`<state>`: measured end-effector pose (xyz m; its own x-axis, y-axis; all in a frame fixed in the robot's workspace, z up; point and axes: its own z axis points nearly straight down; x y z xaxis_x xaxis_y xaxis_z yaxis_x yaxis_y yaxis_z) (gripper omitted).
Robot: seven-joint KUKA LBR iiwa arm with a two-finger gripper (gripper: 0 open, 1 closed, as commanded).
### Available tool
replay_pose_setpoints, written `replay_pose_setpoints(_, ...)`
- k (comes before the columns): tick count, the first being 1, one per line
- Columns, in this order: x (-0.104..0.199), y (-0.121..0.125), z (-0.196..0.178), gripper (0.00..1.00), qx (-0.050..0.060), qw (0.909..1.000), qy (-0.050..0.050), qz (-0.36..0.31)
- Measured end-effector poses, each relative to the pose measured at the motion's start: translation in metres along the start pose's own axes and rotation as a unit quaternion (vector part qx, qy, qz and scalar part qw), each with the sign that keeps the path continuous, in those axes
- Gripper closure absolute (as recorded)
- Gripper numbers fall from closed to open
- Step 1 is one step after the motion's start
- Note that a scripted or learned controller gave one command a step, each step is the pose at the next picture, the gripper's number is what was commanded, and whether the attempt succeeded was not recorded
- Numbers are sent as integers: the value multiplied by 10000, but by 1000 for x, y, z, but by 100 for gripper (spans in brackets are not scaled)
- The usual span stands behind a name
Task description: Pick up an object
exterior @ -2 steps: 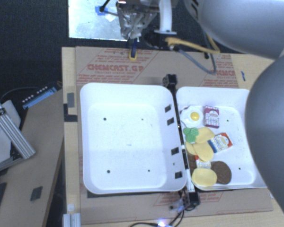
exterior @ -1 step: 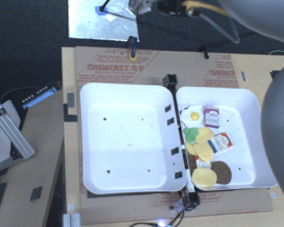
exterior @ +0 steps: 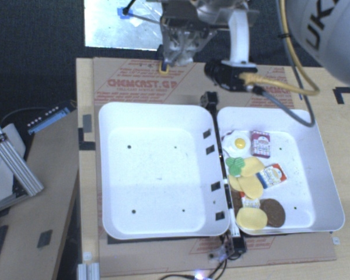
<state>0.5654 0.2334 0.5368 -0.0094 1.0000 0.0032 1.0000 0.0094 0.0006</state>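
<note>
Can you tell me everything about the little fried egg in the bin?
The fried egg looks like a small plastic toy: a flat white shape with a round yellow yolk in its middle. It lies flat in the right bin, near the far left corner, close to the wall between the two bins. A red packet sits just beside it, and a green piece lies in front of it.

Brown cardboard sheet (exterior: 134,81) with red print covers the bench — dark carpeted floor (exterior: 35,39) lies beyond it. A bright reflective panel (exterior: 114,22) sits above the sheet; aluminium framing (exterior: 11,162) stands to its left.
</note>
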Motion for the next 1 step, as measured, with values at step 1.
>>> replay_pose_setpoints(1, 2, -83, 1, 100, 5, 10000, -3, 4)
